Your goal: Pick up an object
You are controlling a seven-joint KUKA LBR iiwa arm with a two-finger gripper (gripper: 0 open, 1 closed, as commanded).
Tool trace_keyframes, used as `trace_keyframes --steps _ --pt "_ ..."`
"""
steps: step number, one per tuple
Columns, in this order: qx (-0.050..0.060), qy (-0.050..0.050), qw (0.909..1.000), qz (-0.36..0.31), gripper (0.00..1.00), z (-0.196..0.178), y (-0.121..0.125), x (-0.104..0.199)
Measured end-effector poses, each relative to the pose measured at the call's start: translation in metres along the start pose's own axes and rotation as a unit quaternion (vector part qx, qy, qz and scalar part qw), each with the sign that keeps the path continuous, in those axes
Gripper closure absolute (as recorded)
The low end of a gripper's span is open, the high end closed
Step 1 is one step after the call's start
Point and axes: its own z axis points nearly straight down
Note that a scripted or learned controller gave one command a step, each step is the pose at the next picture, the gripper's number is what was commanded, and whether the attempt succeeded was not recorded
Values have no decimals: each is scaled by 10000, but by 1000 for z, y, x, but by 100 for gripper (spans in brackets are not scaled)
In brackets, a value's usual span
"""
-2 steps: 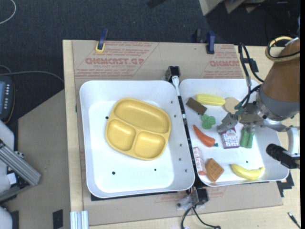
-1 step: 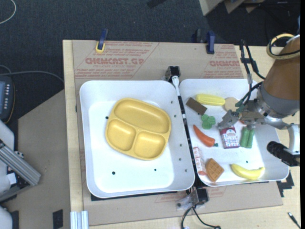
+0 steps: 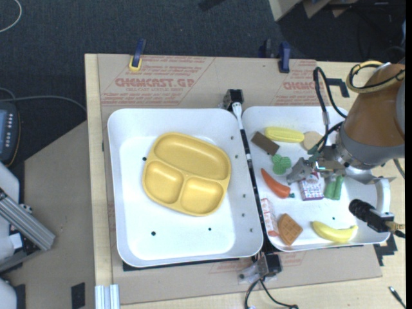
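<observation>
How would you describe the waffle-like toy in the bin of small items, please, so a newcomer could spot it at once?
Start at the right-hand shallow white bin, the one crowded with small toy foods. Go to its near edge, toward the left corner: the small square tan waffle piece lies there, just left of the curved yellow banana. Its flat square shape and gridded brown surface set it apart from the orange carrot above it.

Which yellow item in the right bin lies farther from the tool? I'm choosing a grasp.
The banana, at the right bin's near edge; the corn lies at its far side, closer to the tool.
</observation>
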Motion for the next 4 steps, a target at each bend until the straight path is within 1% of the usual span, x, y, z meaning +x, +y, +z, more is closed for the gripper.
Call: trace_keyframes --steps 1,2,3,4 --pt "-9 19 10000 3 0 57 -4 -3" --pt "-41 -23 10000 8 0 67 -3 -5" --pt "-98 -58 9999 22 100 54 0 -7" --pt "-44 -14 10000 -9 100 -7 -4 -2"
